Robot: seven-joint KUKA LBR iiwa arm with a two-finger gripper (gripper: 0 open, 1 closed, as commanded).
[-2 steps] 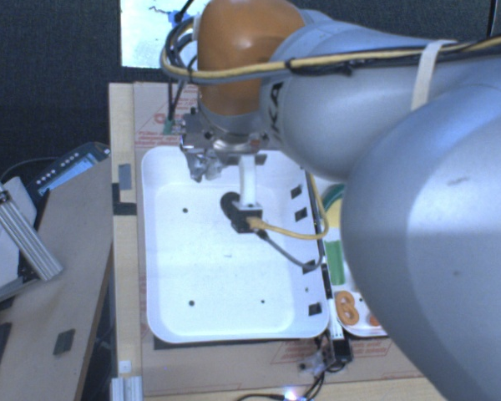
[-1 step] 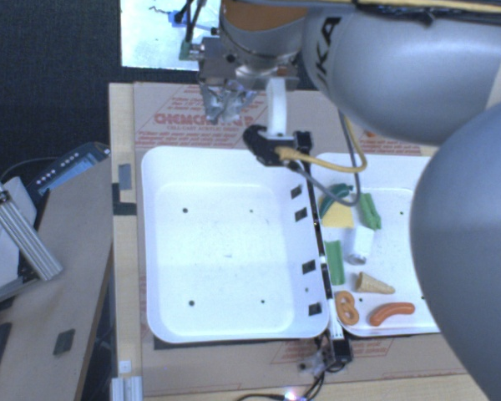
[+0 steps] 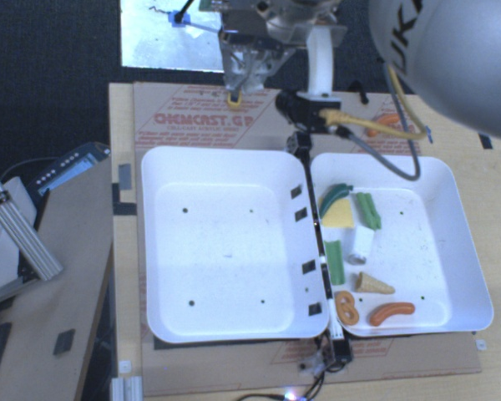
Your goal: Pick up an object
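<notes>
- Gripper (image 3: 235,90) hangs high beyond the far edge of the left bin (image 3: 163,224), over the printed cardboard sheet (image 3: 192,115). A small yellow piece (image 3: 233,101) sits at its fingertips; whether the jaws pinch it or it merely lies beneath cannot be told, nor how far open they stand.
- All candidate objects lie in the right bin (image 3: 459,224), clustered toward the divider (image 3: 317,241) shared with the left bin.
- Nearest the divider: a green strip (image 3: 335,260), an orange pretzel-shaped piece (image 3: 346,307), a yellow wedge (image 3: 338,215) with a green curved piece (image 3: 335,193) at its far end.
- Further from the divider: a second green block (image 3: 368,210), a white piece (image 3: 363,241), a tan cone (image 3: 372,284), an orange sausage (image 3: 392,312).
- Judgement: these look like small toy foods, light and rigid, likely smooth plastic, so prone to slip.
- Judgement: the sausage stands clear of its neighbours; gripping across its narrow middle seems safest. The strip by the divider leaves little finger room.
</notes>
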